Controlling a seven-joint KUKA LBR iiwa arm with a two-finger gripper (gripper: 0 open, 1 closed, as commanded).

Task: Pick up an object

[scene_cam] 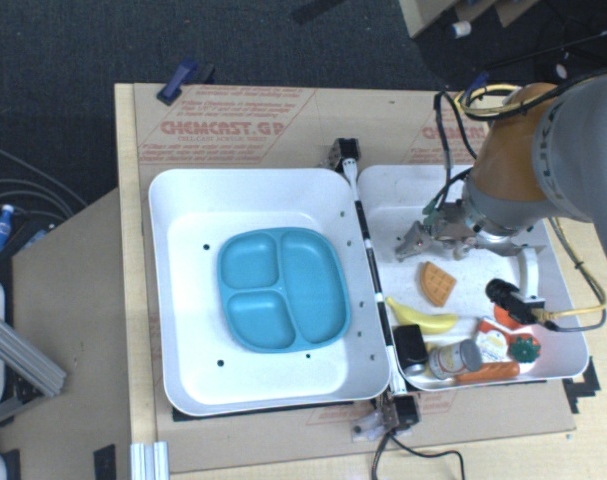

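Gripper [423, 245] low in right bin [393, 193], fingers spread, nothing between them; waffle [437, 284] just below (banana [423, 317] nearer front). Plate [282, 288] in left bin [183, 268].

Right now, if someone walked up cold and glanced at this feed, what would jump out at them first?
Probably the blue divided plate, lying alone in the middle of the left bin. Next, the grey and orange arm reaching in from the right, its end effector low over the right bin. Below it a waffle piece, a banana and smaller items crowd that bin's near edge.
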